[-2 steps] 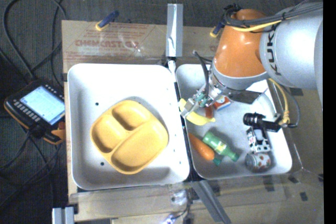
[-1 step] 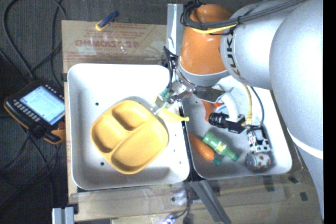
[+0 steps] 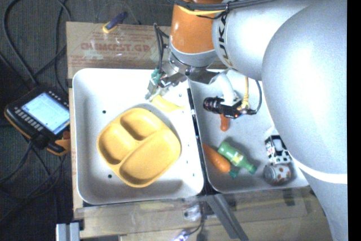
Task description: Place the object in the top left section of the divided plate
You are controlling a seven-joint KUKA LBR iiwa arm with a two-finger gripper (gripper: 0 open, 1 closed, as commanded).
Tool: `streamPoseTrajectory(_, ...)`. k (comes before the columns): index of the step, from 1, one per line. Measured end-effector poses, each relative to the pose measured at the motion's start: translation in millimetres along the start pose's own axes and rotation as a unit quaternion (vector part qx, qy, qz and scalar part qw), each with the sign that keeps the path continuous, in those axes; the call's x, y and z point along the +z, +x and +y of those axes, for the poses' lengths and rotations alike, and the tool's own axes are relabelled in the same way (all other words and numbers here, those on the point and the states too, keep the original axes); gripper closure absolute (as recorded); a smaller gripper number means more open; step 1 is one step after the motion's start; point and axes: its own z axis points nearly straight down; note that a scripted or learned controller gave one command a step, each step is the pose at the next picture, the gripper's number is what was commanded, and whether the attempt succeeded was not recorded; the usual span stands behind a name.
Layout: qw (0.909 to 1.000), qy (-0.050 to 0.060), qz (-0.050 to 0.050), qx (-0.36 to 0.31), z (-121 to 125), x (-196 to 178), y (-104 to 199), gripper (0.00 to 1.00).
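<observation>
Arm [image 3: 304,65]: grey shell with an orange band, reaching in from the right above the right bin.
End effector [image 3: 159,80]: over the far right part of the left bin; whether it is open or closed cannot be told.
Pale yellow object [image 3: 167,103]: in the left bin, just below the end effector and just beside the far right rim of the plate, outside it.
Divided plate [image 3: 139,145]: yellow, three sections, mid left bin.
Left bin [image 3: 90,178]: white, shallow, on the counter.
Right bin [image 3: 248,186]: white, touching the left bin.
Carrot [image 3: 217,159]: near left part of the right bin.
Green bottle [image 3: 237,158]: lying tilted, just beside the carrot.
Grey round object [image 3: 278,173]: near right part of the right bin.
</observation>
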Motion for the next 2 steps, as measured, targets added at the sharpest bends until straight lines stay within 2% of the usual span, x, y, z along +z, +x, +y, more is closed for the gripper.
streamPoseTrajectory(1, 0.9997, 0.001, 0.001, -0.025, -1.2, 28.6, 106.8, 1.00)
streamPoseTrajectory(2, 0.9997, 0.001, 0.001, -0.025, -1.1, 28.3, 106.4, 0.00)
